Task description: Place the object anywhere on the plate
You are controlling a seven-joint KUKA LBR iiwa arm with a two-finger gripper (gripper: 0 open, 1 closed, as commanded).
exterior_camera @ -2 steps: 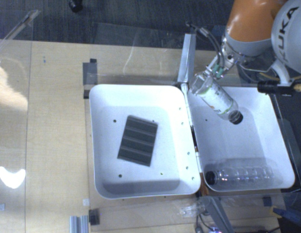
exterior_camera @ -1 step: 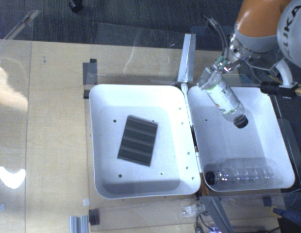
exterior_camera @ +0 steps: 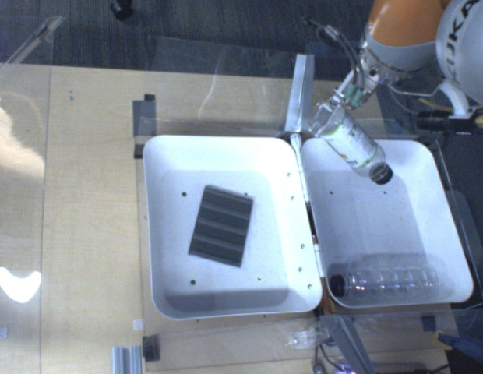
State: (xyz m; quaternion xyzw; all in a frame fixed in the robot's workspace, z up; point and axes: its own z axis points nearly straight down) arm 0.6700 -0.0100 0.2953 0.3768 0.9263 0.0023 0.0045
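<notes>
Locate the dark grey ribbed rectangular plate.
The dark grey ribbed rectangular plate lies flat near the middle of the left white bin, slightly tilted, apart from the bin's walls.

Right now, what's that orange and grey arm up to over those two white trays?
The arm's gripper holds a clear plastic bottle by one end, tilted above the far part of the right bin. A second clear bottle lies on its side along that bin's near wall. In the left bin sits a dark ribbed plate, with nothing on it yet.
</notes>
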